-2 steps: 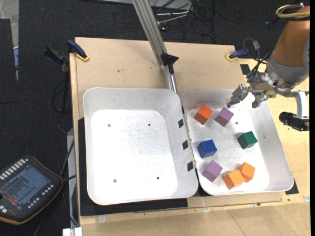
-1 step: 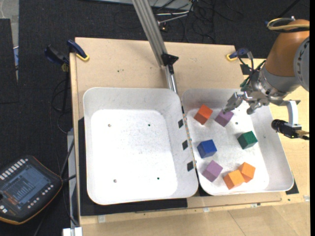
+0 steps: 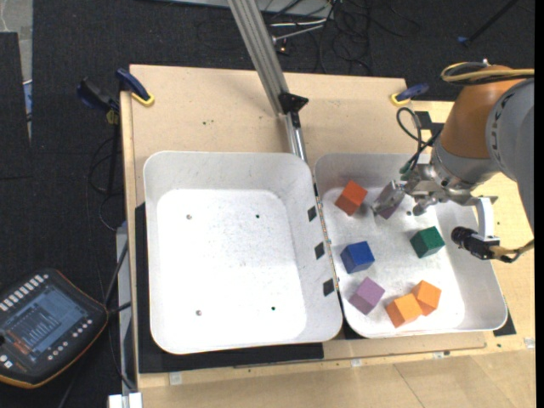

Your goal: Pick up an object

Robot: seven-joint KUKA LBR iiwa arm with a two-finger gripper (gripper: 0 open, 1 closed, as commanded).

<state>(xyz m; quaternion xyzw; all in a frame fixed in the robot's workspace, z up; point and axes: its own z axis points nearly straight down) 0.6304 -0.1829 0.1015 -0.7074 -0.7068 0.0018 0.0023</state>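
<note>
The right bin (image 3: 476, 313) holds several blocks: an orange cube (image 3: 351, 197) at its upper left, a blue cube (image 3: 357, 256), a purple cube (image 3: 367, 295), two orange blocks (image 3: 403, 309) (image 3: 427, 296) near the front, and a green cube (image 3: 427, 241). My gripper (image 3: 391, 201) hangs low over the bin's upper middle, just right of the upper orange cube and up-left of the green cube. Nothing shows held in it. The grey arm with its orange band (image 3: 476, 126) reaches in from the right.
The left bin (image 3: 161, 177) lies beside the right one, with black clips along the shared rim. A slanted metal pole (image 3: 263, 49) ends at the bins' far junction. Clamps sit at the bench's far corners. A teach pendant (image 3: 42, 325) rests off the bench at lower left.
</note>
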